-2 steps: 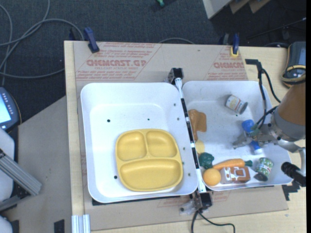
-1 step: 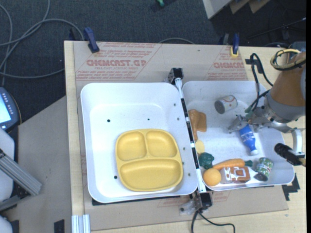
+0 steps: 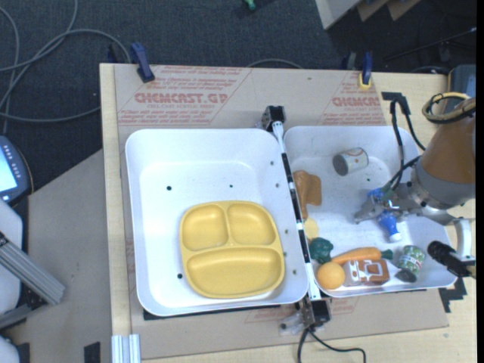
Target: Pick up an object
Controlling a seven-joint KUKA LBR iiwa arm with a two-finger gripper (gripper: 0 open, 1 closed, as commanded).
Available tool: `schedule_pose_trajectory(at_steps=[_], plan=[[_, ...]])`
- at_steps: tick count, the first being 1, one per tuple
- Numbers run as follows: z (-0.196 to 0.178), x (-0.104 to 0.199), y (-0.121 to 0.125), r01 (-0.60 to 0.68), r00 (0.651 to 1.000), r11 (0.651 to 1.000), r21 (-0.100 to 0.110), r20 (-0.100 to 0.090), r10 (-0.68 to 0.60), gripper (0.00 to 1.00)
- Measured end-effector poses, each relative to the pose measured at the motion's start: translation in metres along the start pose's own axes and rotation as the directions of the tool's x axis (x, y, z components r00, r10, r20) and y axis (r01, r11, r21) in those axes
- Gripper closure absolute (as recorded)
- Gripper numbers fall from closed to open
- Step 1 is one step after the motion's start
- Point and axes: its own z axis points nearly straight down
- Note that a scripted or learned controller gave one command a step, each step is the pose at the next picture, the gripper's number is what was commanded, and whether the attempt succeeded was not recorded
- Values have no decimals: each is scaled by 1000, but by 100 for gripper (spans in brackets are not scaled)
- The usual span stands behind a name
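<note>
Cardboard-topped bench, two white bins. Gripper (image 3: 380,205) low in the right bin (image 3: 325,144); jaw state cannot be told. Blue object (image 3: 389,224) lies just beside it, toward the near side.

plate (image 3: 231,248) in left bin (image 3: 151,165)

Right bin (image 3: 333,138) holds the objects: grey cup (image 3: 350,161) on its side near the back, brown piece (image 3: 308,188) by the left wall, green item (image 3: 321,247), orange ball (image 3: 330,276), carrot (image 3: 356,256), orange-white box (image 3: 368,272) along the front, blue-white object (image 3: 388,223) mid-right.
</note>
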Motion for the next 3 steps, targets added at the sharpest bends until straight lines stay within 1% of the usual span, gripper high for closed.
schedule_pose_trajectory(at_steps=[1,2,3], plan=[[-10,-1,2,0,1000,1000,-5,3,0,100],[-2,71,53,8,1000,1000,-8,2,-8,100],[-107,162,71,12,1000,1000,-17,-1,-12,100]])
